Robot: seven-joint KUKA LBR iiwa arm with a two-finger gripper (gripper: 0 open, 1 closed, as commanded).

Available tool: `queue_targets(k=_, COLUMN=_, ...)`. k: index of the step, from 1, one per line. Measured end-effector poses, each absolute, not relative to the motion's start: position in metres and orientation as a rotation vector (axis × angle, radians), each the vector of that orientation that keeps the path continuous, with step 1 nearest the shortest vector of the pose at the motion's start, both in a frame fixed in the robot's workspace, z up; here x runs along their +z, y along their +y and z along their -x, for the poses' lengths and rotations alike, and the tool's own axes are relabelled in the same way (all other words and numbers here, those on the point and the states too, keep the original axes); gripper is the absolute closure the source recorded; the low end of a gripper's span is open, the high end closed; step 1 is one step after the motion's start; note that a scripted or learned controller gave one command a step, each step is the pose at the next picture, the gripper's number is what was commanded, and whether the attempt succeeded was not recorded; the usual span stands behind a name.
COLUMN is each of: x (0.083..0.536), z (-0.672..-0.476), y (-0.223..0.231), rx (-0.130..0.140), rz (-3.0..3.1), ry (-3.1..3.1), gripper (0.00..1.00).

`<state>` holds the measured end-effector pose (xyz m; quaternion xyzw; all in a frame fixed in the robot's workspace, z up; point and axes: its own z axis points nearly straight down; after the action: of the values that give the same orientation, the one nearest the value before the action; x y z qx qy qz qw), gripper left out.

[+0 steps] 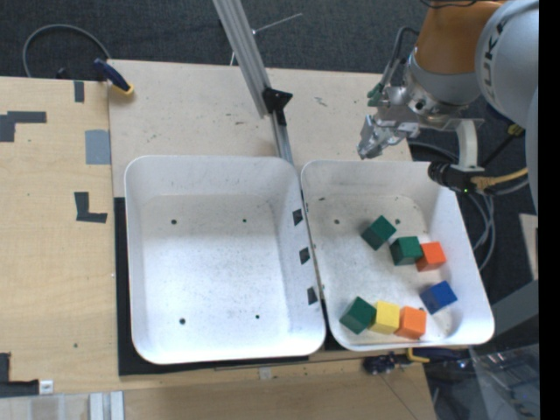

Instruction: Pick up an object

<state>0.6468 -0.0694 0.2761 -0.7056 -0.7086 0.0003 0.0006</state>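
Seven small blocks (379, 232) look light and hard; squeeze flat sides. Whether the gripper (374, 143) grips anything is unclear.

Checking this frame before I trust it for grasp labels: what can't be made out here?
- Gripper: small and blurred in the camera view, so what it grips, if anything, is unclear.
- Orange cube: partly hidden behind a green cube.
- Arm: cut off by the top edge.
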Motion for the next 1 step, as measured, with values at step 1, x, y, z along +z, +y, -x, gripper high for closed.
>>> queue_targets(k=1, x=0.2556, z=-0.6101, y=-0.0311, rx=0.005, rz=2.214, ry=-2.223, gripper=1.0)
